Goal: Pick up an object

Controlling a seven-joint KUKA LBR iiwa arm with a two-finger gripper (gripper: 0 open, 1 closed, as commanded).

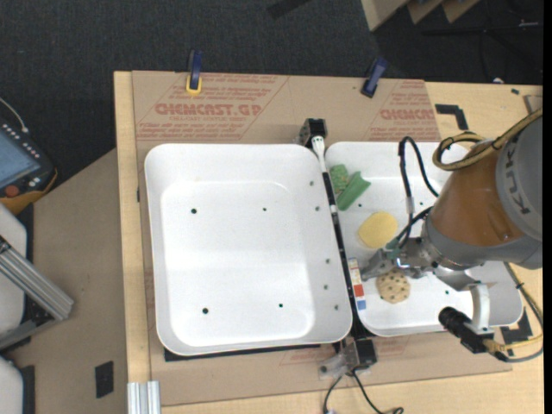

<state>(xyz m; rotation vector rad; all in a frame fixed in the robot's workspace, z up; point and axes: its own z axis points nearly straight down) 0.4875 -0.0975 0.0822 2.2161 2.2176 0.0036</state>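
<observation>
- Over the right bin (483,317), the gripper (390,266) hung low between a yellow round object (378,228) and a speckled cookie-like object (394,287), the arm (483,210) reaching in from the right.
- Whether the gripper was apart or together could not be told; nothing showed as held in it.
- That low position suggested a grasp attempt on one of these two, probably the cookie-like object just below it.
- A green object (348,185) lay farther back in the same bin, near the divider, well apart from the gripper.
- A left bin (172,231) sat alongside on the tabletop (129,145), presumably kept as a drop-off side.
- Both bins stood touching, so transfers would need little travel.
</observation>
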